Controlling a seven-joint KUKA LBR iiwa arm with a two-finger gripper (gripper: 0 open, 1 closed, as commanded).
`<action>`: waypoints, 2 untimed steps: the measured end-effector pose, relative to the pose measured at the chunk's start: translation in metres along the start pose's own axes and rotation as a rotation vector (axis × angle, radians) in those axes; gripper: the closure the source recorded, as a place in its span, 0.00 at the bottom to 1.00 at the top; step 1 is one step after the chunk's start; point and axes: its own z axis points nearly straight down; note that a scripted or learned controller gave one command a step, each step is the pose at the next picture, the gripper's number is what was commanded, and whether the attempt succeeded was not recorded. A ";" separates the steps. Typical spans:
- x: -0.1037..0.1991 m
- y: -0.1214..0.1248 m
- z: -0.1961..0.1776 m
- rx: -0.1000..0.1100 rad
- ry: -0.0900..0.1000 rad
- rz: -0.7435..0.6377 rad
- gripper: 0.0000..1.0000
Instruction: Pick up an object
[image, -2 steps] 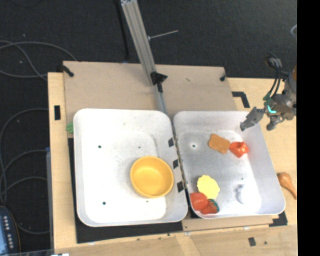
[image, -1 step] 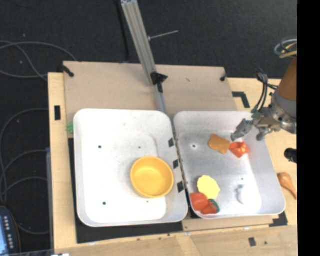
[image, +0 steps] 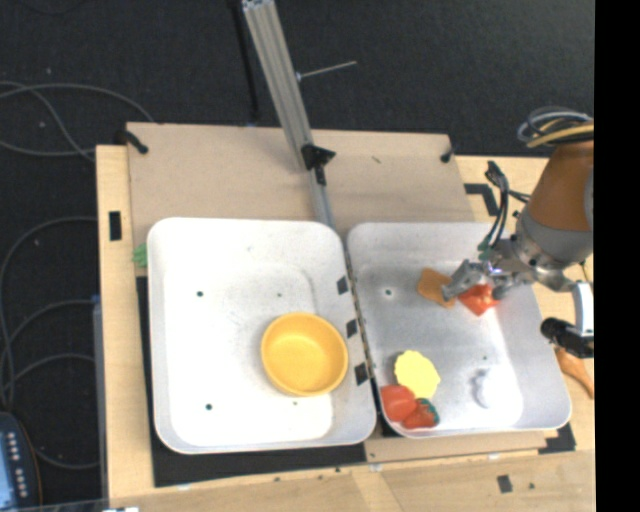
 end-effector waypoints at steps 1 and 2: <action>-0.006 0.003 0.044 -0.018 -0.012 0.003 0.00; -0.006 0.006 0.029 -0.026 -0.010 0.004 1.00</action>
